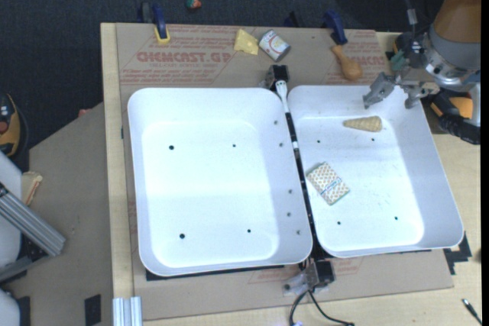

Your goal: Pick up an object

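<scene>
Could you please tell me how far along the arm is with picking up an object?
Nothing looks picked yet. The cone-shaped object and the patterned packet both lie on the floor of the right bin. The gripper hangs open near that bin's far rim, just above the cone, with nothing between its fingers. Descending, closing and lifting all remain.

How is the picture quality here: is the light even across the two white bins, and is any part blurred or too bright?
In the camera view, the left bin is unevenly lit: brighter across its lower floor, greyer toward the top. The right bin looks flatter and more even. The patterned packet and the cone-shaped piece stay readable, with only faint shadows. The gripper is slightly soft, so its fine detail is hard to read.
</scene>
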Robot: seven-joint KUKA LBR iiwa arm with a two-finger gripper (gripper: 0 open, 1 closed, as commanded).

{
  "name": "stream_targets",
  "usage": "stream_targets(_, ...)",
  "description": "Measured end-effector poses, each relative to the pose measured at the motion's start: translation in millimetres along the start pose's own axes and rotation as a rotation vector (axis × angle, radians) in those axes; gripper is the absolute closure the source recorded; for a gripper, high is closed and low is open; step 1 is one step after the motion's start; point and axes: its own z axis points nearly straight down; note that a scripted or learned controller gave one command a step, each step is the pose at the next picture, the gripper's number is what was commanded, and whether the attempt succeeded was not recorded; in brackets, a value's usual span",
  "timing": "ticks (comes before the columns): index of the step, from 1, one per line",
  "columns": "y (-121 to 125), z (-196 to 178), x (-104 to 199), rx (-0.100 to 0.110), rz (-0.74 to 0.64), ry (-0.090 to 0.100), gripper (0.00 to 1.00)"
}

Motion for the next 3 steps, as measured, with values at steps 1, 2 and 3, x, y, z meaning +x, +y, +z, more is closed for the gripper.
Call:
stream_targets(1,19,-88,123,-0.014,-0.013,0.002,0.00)
stream_targets(2,17,-188,105,-0.015,-0.001,-0.003,0.00)
stream_targets(3,17,-192,106,-0.007,-0.002,-0.003,1.00)
